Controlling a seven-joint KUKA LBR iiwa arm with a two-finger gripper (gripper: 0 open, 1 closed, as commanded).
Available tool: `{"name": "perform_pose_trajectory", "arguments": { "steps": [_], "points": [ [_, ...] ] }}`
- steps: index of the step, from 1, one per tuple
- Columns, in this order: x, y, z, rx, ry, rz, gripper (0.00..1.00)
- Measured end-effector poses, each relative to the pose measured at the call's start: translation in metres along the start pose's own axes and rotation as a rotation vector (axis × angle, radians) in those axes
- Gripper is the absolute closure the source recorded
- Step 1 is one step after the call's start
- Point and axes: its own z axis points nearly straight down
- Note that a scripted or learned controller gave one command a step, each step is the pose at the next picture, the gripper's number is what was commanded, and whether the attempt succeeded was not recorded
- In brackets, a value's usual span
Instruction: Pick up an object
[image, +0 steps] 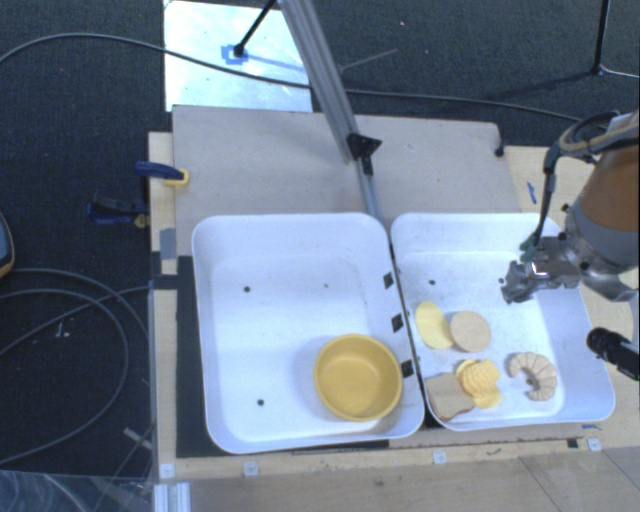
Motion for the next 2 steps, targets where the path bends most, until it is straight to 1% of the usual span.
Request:
{"name": "perform_pose_trajectory", "arguments": {
  "steps": [1, 2],
  "points": [
    [0.054, 0.0, 0.012, 0.001, 0.0, 0.001, 1.0],
    [0.108, 0.015, 0.01, -0.001, 0.0, 0.001, 1.0]
  ]
}}
